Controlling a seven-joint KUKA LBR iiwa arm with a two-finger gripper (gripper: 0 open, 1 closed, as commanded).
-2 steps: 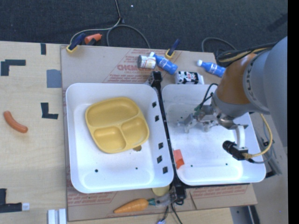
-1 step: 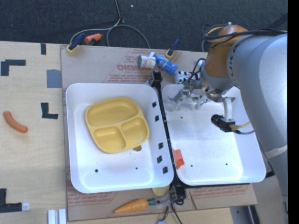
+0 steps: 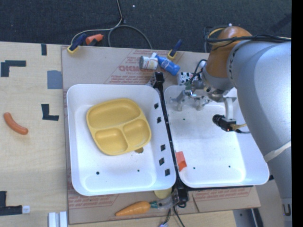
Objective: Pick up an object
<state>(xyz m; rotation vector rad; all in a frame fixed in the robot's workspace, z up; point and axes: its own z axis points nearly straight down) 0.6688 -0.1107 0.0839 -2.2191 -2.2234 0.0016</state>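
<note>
Filling much of the left bin, a yellow divided plate lies flat; the gripper hangs over the right bin, finger state unclear.

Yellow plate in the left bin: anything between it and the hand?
Yes. The hand is over the right bin, at its far end. The yellow plate lies in the left bin. Between them run the two bins' adjoining walls and the black-clipped divider. Nothing lies on the plate's top.
</note>
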